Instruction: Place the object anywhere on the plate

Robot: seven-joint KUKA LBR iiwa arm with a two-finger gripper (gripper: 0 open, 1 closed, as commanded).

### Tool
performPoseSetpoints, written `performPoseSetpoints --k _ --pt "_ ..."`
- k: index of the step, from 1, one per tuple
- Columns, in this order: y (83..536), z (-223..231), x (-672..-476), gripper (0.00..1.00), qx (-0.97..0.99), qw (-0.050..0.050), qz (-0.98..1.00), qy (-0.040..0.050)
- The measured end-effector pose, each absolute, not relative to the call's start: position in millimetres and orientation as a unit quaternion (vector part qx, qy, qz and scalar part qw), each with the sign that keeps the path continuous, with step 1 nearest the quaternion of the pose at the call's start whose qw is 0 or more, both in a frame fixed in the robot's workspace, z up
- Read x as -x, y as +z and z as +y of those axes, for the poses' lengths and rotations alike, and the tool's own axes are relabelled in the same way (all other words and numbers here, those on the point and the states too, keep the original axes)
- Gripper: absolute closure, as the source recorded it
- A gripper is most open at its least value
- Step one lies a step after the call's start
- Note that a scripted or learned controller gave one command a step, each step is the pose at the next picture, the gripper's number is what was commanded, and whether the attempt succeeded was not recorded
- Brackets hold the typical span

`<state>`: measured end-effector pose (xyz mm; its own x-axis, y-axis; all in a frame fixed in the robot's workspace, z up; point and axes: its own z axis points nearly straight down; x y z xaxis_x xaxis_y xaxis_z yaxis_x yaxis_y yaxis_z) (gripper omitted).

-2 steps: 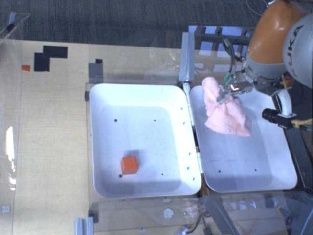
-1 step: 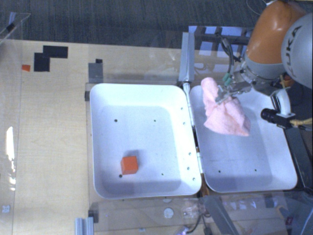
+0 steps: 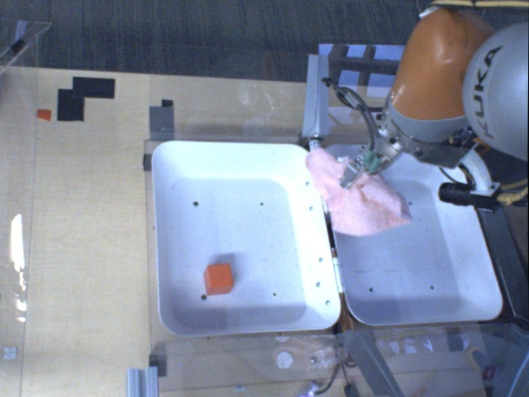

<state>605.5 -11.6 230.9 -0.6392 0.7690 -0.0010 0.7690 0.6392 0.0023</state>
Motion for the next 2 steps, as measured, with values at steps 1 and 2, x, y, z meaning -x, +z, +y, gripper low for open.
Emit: performPoseSetpoints --k 1,2 --pt "232.1 27.8 -591.6 1.0 -0.236 0.001 0.972 0.0011" --pt "238.1 73.4 -573.9 1.0 -0.04 0.002 0.999 0.0016"
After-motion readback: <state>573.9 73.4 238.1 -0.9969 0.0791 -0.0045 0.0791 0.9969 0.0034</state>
